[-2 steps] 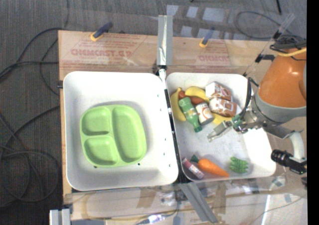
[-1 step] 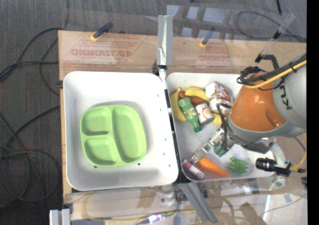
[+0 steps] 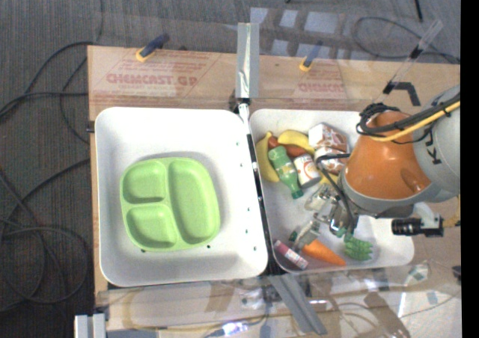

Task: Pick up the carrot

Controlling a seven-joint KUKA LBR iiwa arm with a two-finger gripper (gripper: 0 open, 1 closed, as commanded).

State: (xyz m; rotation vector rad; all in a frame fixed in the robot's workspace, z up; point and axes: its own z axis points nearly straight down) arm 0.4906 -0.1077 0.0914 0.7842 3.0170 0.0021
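Camera view has the gripper point(image 3: 329, 217) poised just above the carrot point(image 3: 323, 253) for a grasp, its finger state impossible to tell.

A green divided plate point(image 3: 171, 203) with three compartments is seen lying in the left white bin point(image 3: 112, 131). To the right of that plate, across the divider, the right white bin point(image 3: 278, 217) is found. In it, farthest from the plate's level toward the back, a yellow banana point(image 3: 263, 158), a green bottle point(image 3: 284, 170) and a small carton point(image 3: 326, 137) are clustered together. A green toy piece point(image 3: 359, 248) is placed near the front.
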